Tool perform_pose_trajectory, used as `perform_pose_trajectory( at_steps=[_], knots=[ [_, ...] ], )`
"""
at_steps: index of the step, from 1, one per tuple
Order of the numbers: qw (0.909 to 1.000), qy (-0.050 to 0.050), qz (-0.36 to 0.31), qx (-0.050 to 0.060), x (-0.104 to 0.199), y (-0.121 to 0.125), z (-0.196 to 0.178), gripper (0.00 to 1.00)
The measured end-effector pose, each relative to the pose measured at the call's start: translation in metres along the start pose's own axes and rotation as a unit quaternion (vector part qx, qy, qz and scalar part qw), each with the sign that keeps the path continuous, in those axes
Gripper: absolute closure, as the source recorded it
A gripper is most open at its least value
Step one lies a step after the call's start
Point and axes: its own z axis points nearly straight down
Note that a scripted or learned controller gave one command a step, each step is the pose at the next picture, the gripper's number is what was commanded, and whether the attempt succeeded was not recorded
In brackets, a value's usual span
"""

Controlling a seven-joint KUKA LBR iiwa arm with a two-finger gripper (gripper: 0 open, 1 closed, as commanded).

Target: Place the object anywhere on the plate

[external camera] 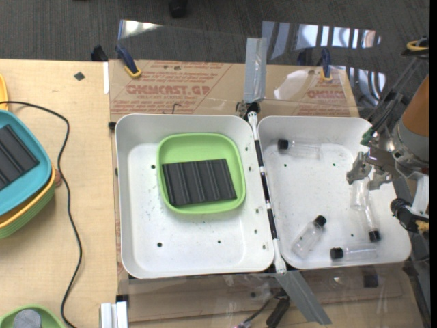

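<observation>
Wooden bench (61,265) carries two shallow white bins side by side, cardboard behind them. Left bin (136,244) has a green square plastic plate (167,152) with a dark ribbed rectangular mat (199,182) lying on it. Right bin (321,173) holds several clear plastic vials with black caps: one (298,147) near the top left, one (308,234) lying tilted at lower centre, one (351,252) along the bottom edge, and one (363,212) at the right, just under the claw. Two-finger metal claw (365,173) hangs over the right bin's right side; cannot tell if it's open or closed. Nothing visibly gripped.
</observation>
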Motion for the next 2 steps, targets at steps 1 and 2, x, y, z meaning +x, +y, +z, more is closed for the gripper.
perform_pose_trajectory(
  at_steps=[1, 2],
  knots=[
    [1.0, 0.0, 0.0, 0.0, 0.0, 0.0, 0.0, 0.0],
    [0.9919, -0.001, 0.127, 0.0, 0.021, -0.006, -0.078, 0.0]
  ],
)
